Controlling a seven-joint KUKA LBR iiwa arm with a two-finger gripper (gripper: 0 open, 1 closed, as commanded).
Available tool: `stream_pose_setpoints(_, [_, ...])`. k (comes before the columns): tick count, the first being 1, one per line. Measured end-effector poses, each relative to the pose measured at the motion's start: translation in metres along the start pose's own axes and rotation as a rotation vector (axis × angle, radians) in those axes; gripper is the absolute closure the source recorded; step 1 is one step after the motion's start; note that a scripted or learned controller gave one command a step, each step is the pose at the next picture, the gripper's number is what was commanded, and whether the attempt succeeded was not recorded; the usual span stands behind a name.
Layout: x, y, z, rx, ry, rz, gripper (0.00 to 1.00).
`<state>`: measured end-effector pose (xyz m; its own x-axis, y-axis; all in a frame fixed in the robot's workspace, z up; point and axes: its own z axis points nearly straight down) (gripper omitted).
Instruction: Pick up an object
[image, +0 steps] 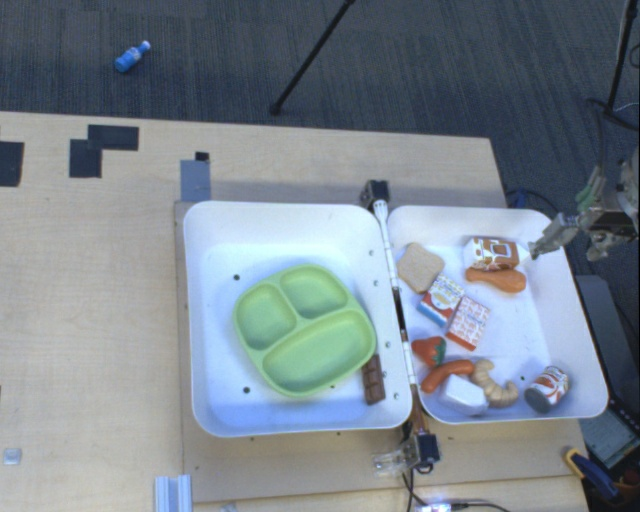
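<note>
Gripper (560, 237), jaw state unclear, hovered by right bin's (590, 345) far rim; crowded toys (462, 325) perhaps invited a glancing miss.

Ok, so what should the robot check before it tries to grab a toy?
1. Toys to pick from lie in the right bin: ok.
2. Gripper is near that bin, at its far right corner: ok.
3. Gripper is above a toy: not ok, it sits at the rim.
4. Nearest toy, the orange sausage, lies free of the others: ok.
5. Green plate sits in the left bin, out of the way: ok.
</note>
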<state>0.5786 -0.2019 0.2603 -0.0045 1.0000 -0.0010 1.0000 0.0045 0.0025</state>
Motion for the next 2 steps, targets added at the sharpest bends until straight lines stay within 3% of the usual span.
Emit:
stream_pose_setpoints(1, [0.025, -0.004, 0.138, 0.003, 0.002, 0.000, 0.00])
stream_pose_setpoints(2, [0.030, 0.021, 0.175, -0.002, -0.001, -0.001, 0.00])
